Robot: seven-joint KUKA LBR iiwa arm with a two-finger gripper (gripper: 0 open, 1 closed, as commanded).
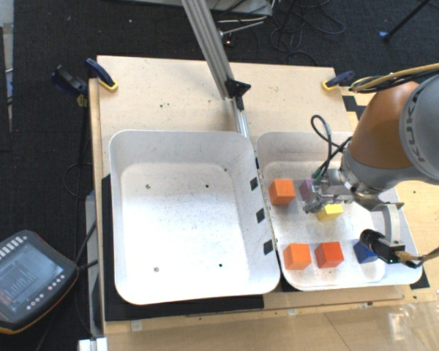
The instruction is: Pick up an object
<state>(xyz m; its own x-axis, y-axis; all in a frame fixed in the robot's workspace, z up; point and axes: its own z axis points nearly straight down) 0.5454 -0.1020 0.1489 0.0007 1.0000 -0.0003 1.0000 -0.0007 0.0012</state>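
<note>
My gripper point(320, 202) hangs low over the middle of the right bin point(274, 148), reaching in from the right. A yellow block point(330, 211) lies right under its tip, and a small purple block point(306, 189) sits just to its left. An orange cube point(282, 192) rests further left in the same bin. Near the front edge stand another orange cube point(298, 256), a red-orange cube point(329, 254) and a blue block point(364, 252).
The left bin point(132, 148) sits beside the right one. A slanted metal pole point(208, 39) crosses the bench's back to the bins' shared edge. Clamps point(102, 75) hold the board's far corners. A teach pendant point(22, 280) lies at front left.
</note>
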